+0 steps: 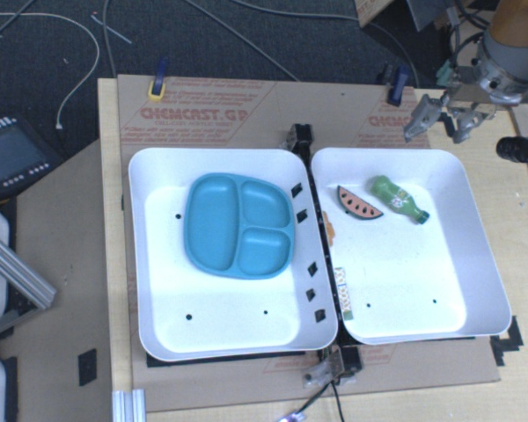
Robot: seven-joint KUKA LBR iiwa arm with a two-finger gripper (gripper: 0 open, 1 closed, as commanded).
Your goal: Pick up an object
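The gripper (pixel 443 120) is hovering spread and empty beyond the right bin's (pixel 475 262) far rim — the green bottle (pixel 399 199) and watermelon slice (pixel 359 202) are lying close together near that edge, risking a fouled pinch.

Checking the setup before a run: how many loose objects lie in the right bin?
2: a watermelon slice and a green bottle, side by side in the right bin's far half.
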